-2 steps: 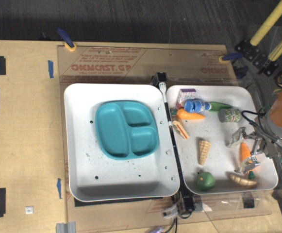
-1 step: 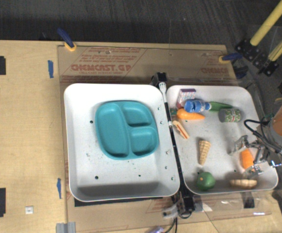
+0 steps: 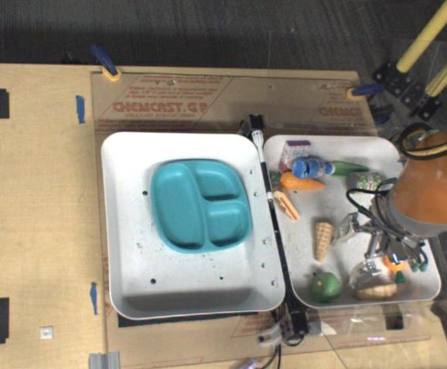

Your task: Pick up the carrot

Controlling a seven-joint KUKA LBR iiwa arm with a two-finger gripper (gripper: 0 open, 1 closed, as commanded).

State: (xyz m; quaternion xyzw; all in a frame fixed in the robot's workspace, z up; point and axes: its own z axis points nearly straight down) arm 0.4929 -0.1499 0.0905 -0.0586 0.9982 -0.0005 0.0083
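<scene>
The carrot is a short orange piece lying in the upper left of the right bin, just below a blue bottle. My gripper hangs low over the bin's lower right part, well to the right of and below the carrot and apart from it. A small orange and green piece sits right beside the gripper, and a tan bread-like item lies just under it. The arm's orange band hides part of the bin's right side.
The right bin also holds a purple and white box, a green stick, a peach strip, a cone and a green ball. The left bin bears a teal divided plate.
</scene>
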